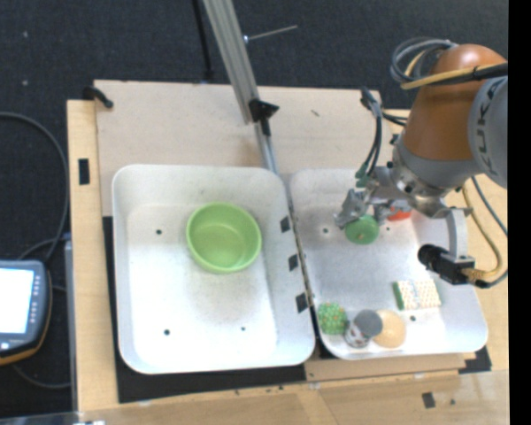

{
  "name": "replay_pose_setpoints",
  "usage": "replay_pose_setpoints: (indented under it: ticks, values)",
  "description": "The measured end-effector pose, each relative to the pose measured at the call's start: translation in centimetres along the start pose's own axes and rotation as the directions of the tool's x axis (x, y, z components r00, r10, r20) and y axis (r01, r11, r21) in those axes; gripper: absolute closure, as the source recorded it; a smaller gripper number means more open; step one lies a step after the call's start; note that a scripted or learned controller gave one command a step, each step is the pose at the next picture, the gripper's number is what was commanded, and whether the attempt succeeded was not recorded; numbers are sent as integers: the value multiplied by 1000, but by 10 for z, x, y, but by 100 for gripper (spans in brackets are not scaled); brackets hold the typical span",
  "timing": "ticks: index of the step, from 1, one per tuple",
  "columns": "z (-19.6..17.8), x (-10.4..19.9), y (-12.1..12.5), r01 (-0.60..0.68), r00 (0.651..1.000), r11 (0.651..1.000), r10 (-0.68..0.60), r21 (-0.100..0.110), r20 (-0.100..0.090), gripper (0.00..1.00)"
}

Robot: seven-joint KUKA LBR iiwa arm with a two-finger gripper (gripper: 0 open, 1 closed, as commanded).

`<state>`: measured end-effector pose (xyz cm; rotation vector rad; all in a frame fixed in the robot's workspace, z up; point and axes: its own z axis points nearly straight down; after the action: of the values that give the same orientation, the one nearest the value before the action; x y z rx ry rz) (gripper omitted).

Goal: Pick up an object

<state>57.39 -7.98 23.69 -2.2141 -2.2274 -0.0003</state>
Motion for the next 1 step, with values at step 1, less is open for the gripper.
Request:
replay_pose_setpoints:
  ticks: [1]
  values:
    - [7,44,-15,0,1000,1000,0,0,0,100]
